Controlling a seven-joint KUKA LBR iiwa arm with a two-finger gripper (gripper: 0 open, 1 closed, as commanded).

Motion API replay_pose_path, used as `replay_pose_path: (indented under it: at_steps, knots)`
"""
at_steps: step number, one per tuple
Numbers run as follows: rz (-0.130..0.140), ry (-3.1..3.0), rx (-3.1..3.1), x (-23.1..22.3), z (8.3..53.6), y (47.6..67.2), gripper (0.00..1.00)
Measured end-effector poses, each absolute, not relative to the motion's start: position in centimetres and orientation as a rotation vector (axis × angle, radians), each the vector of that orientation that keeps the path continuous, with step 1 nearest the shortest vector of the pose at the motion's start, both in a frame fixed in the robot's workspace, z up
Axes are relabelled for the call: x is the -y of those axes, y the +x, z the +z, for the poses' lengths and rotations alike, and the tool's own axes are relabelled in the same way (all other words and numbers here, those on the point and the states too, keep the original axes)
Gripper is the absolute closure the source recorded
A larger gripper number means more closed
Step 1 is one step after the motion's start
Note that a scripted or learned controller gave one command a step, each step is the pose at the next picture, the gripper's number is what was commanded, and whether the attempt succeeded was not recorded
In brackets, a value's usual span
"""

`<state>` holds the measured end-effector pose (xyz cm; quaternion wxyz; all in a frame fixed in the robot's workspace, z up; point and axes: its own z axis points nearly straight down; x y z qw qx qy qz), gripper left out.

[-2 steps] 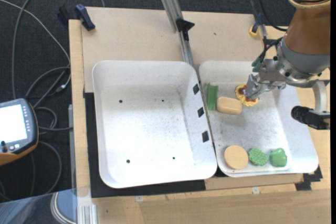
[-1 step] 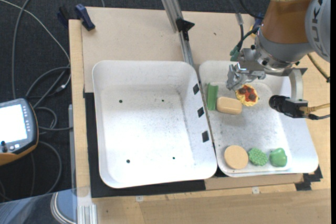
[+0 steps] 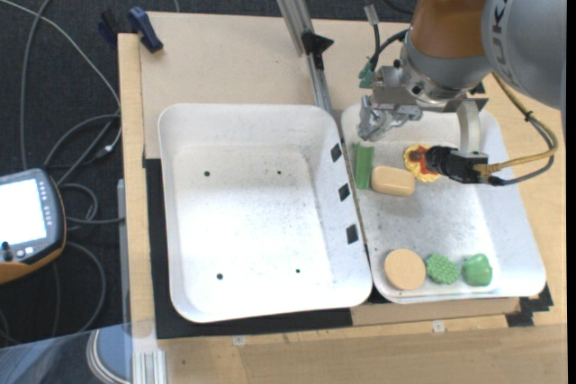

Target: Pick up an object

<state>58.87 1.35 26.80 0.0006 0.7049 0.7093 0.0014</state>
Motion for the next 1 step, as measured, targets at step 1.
replay_pose_path:
  at_steps: [1]
  knots:
    - [0.004, 2.214, -2.227, -5.76, 26.2, 62.1, 1.0]
